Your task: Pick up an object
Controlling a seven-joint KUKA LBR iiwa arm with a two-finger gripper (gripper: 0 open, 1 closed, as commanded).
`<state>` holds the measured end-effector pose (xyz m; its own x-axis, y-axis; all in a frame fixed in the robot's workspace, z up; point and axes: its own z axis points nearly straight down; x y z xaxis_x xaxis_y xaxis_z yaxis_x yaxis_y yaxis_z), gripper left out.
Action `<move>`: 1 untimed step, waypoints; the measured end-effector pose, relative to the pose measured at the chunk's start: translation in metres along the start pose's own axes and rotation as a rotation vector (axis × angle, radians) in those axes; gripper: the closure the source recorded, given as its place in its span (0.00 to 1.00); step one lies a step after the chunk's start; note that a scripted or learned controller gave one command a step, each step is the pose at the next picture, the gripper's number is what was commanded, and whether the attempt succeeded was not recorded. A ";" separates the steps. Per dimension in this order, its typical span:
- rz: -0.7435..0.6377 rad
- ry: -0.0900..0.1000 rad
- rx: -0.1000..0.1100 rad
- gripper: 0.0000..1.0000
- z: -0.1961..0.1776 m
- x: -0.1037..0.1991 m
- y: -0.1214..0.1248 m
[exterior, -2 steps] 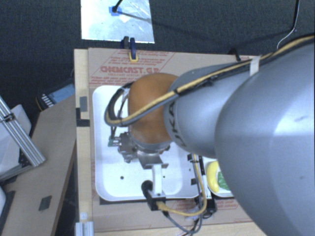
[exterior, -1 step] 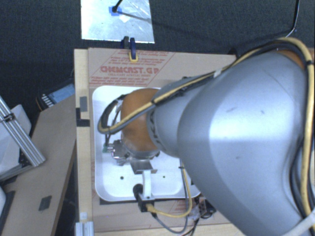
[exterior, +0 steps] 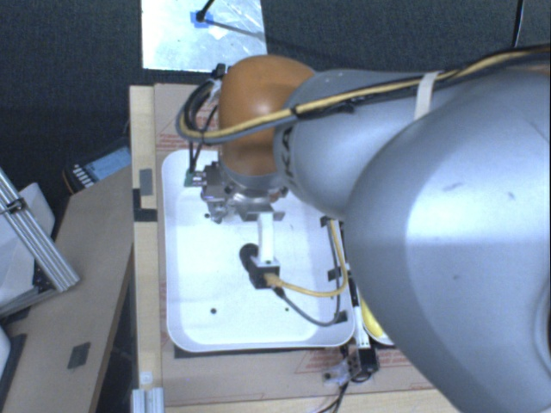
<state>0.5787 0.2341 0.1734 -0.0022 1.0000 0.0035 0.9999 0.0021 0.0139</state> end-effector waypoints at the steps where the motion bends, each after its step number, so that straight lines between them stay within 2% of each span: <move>1: 0.004 -0.004 0.012 1.00 0.093 -0.013 0.019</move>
<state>0.5986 0.2212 0.0806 0.0014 1.0000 -0.0001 1.0000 -0.0014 0.0015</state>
